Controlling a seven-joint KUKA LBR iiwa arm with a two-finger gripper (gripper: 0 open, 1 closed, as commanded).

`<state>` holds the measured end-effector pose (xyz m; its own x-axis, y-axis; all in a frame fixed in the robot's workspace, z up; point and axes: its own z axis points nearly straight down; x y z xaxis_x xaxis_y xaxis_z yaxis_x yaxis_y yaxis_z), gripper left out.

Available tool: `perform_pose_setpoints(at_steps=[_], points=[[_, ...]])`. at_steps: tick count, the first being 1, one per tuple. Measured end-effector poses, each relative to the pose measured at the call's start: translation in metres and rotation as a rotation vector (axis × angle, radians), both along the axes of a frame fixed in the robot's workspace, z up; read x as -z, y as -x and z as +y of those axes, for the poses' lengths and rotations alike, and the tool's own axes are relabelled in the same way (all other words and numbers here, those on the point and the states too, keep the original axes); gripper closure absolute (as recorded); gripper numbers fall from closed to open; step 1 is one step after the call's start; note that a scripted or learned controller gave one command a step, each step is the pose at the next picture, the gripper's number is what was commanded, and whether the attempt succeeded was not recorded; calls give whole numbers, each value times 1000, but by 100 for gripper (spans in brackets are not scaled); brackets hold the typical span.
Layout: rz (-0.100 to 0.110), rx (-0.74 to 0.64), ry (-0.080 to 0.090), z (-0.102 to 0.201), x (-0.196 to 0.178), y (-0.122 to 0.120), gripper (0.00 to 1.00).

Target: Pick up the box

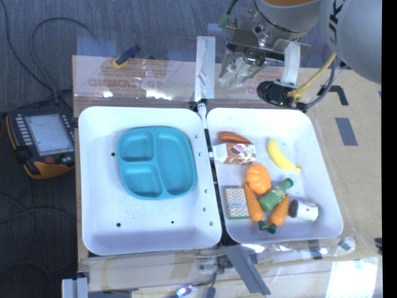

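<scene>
the job is looking barely begun. the gripper (239,73) is hanging above the far edge of the right bin (322,166), outside its rim, well apart from everything lying inside. its pale fingers are pointing down and nothing is sitting between them; whether they are spread or closed i cannot tell at this size and angle.

the box (236,202) is lying flat on the floor of the right bin, near the wall shared with the left bin. it is small, squarish, with a pale patterned face and a light border. a carrot (253,207) is lying right against its right side, seemingly touching it, and a green bottle (274,198) is crossing over just beyond that, with a second carrot (280,212) and a small white cup (305,210) further right. above the box are sitting a small orange pumpkin (258,177), a brown and white carton (235,154), a sausage (234,138) and a banana (282,156).

the left bin (93,166) is holding a blue divided plate (155,161), which is playing no part here.

so nothing is done yet as far as can be seen: the box is resting untouched in the pile. what is left, by my reckoning, is the whole pick: travelling over to the near left part of the right bin, coming down on the box, closing on it and lifting. the carrot pressed against it is looking like the main nuisance, leaving little free room on that side.
</scene>
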<state>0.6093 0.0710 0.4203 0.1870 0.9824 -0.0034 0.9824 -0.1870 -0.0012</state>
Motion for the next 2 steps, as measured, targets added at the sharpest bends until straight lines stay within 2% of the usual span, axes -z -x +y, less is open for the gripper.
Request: perform_pose_setpoints(at_steps=[1,2], points=[[-1,311,1,53,-12,17,100],[-1,312,2,53,-12,17,0]])
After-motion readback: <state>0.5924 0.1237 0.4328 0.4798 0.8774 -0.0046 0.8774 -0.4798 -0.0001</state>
